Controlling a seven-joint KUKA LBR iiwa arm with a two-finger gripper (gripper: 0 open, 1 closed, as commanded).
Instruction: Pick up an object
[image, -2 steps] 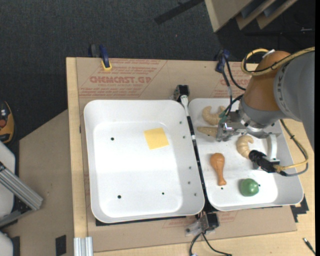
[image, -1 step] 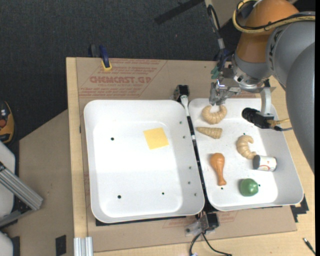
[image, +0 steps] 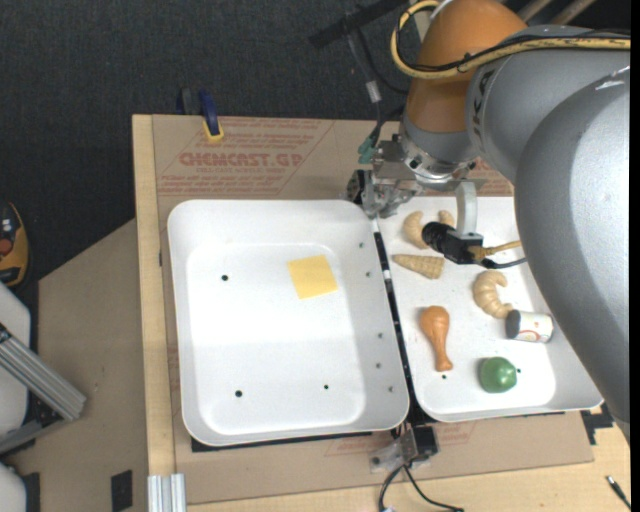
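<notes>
**A:** Where does the hand sit?

**B:** The hand (image: 377, 197) hangs at the far end of the ridge where the left bin (image: 180, 230) and the right bin (image: 462, 395) meet, close to their far rims. I cannot tell whether it is spread or pressed together, because it is dark and cluttered there. I see nothing held in it.

**A:** What lies nearest?

**B:** Just to its right, in the right bin, there is a pale pastry (image: 415, 228) by the far wall. Near that lies a cone (image: 418, 265) on its side, close to the ridge. Further out are a curved roll (image: 491, 293), a drumstick (image: 436, 335), a small white tube (image: 528, 325) and a green ball (image: 497, 374). In the left bin a yellow square (image: 313, 276) lies flat and alone, well apart from every wall.

**A:** So how should it make the pick?

**B:** I'd say it should settle on one thing and centre over it before descending, since where it hangs now it would likely meet the rims. The drumstick looks the best choice, with bare floor around it and a narrow shank to close across. The square seems too flat to pinch, the ball may roll, and the pastry crowds the wall. It should come down straight and lift clear of the desk (image: 250, 160) only once the grip shows.
</notes>
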